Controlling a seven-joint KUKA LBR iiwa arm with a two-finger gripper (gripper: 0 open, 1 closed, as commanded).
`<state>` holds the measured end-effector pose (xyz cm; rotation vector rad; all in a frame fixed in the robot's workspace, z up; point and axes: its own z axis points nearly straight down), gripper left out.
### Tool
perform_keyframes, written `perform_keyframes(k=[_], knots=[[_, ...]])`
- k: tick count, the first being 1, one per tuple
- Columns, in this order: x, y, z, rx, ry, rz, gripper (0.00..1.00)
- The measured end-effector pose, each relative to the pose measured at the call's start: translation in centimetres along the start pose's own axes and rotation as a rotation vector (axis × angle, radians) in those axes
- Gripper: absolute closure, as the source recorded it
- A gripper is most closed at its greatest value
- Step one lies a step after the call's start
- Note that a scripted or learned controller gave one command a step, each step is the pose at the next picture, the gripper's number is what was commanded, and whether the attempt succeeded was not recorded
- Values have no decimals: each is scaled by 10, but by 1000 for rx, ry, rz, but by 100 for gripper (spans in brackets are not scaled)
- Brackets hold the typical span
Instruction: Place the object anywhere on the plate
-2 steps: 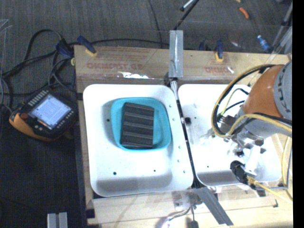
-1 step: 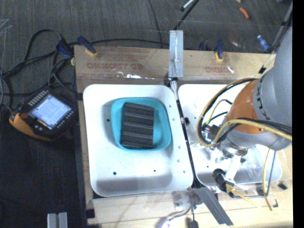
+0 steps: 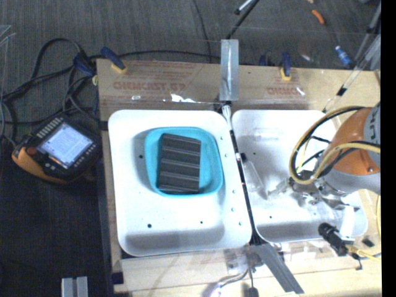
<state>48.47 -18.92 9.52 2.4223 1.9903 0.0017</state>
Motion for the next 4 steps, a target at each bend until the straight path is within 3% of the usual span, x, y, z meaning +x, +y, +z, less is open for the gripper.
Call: perform_keyframes(k=[1, 2, 3, 4], knots=[[68, -10, 2, -21, -11, 143, 0], [70, -15, -135, 9, 0, 17, 0], [-15, 3, -163, 7, 0, -132, 0], [100, -11, -88, 11, 2, -8, 0]])
